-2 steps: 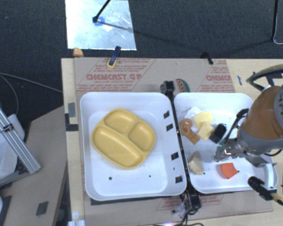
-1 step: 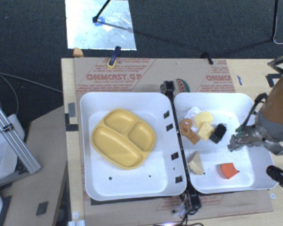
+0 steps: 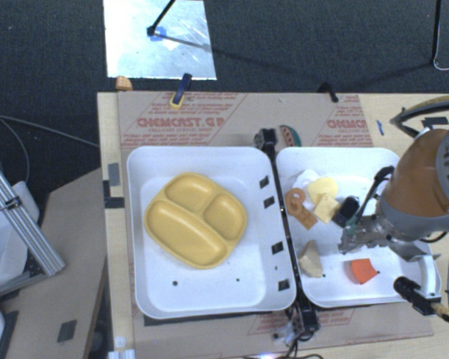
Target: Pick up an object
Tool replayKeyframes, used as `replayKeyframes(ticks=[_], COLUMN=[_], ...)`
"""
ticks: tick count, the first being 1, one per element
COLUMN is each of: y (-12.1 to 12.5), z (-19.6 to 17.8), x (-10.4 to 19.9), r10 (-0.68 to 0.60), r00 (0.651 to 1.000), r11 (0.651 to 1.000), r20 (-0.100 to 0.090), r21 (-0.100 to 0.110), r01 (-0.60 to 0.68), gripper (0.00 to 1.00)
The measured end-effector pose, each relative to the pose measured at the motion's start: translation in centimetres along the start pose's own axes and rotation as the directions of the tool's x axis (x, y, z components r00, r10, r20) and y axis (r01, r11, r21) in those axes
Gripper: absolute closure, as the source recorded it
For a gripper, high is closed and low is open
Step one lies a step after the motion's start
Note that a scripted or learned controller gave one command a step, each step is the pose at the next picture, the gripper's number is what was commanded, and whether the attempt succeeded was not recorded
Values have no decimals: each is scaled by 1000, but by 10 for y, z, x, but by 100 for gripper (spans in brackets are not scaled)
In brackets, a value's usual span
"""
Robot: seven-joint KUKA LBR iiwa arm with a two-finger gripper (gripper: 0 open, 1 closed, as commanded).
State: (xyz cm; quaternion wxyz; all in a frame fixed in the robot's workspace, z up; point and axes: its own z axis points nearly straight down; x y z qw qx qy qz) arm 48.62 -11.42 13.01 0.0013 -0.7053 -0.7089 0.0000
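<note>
The right bin (image 3: 339, 296) holds several small objects: an orange block (image 3: 361, 270), a beige wedge (image 3: 310, 260), a yellow round piece (image 3: 322, 187), a pale yellow block (image 3: 326, 207), a brown pretzel-like piece (image 3: 297, 204) and a black piece (image 3: 347, 208). My gripper (image 3: 353, 239) hangs low over this bin's middle, just above and left of the orange block, under the arm's orange band (image 3: 423, 179). Nothing is visibly held in it.
The left bin (image 3: 151, 288) carries a yellow divided plate (image 3: 196, 219). Black clips (image 3: 270, 203) line the divider between the bins. A foil sheet (image 3: 159, 36) lies beyond the bench. An aluminium frame (image 3: 20, 219) stands at the left.
</note>
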Motion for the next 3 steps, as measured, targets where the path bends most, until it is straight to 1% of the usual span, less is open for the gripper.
replayKeyframes(ticks=[1,2,3], y=[2,-1,2], z=[-84,-4,-80], x=[3,19,49], r10=[-1,2,-3], r00=[1000,1000,1000], r11=[1000,1000,1000], r20=[4,0,2], r21=[-11,4,-11], r01=[1,-2,3], gripper=[100,100,100])
